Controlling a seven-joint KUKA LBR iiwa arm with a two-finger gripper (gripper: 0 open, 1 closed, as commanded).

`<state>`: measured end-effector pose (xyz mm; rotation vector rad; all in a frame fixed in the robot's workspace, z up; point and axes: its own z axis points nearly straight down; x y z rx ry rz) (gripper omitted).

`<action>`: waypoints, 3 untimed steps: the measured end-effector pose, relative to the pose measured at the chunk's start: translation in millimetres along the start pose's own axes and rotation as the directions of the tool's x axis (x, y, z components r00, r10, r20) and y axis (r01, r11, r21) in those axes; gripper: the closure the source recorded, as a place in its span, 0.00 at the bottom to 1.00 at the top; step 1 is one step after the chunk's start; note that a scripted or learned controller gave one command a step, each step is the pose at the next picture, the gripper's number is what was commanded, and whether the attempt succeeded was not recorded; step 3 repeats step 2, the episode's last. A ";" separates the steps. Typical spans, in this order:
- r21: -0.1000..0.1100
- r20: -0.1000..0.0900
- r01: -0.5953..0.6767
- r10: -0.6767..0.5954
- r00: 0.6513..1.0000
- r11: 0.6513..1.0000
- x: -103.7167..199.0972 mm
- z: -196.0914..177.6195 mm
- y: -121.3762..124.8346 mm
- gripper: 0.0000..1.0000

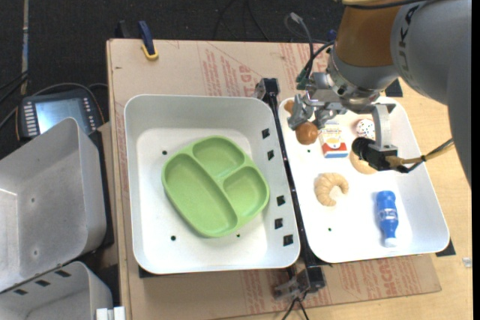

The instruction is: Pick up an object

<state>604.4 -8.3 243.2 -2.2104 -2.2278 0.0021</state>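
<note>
Gripper [302, 115] is low over the right bin [352, 236], at the far corner that adjoins the left bin [150, 131]. From this slant we cannot tell whether it is released or clenched. We see nothing carried, so we log no grasp. A brown round item [306, 133] lies just at its near side, touching it or nearly so. We judge this to be the object being tried for, since the tool is lined up on it and on nothing else. The arm [420, 34] comes across the bin's far edge with the wrist turned down, which suits a descent from above. A small red-and-white carton [334, 142] sits just beside the brown item, toward the bin's middle. With the bin wall on the other side, we expect little clearance there, and a nudge could roll the item. The other candidates lie well apart: a croissant [331, 188] mid-bin, a blue bottle [385, 216] on its side toward the near outer corner, and a white spotted ball [364, 127] near the far edge. A green divided plate [216, 185] lies flat in the middle of the left bin; being wide and flat, it looks a poor pinch target.
</note>
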 end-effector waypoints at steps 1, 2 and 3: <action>0.000 0.000 0.000 0.000 1.000 1.000 45.5 9.8 -0.8 1.00; 0.000 0.000 0.000 0.000 1.000 1.000 93.2 19.8 -6.4 1.00; 0.000 0.000 0.000 0.000 1.000 1.000 93.2 19.8 -6.4 1.00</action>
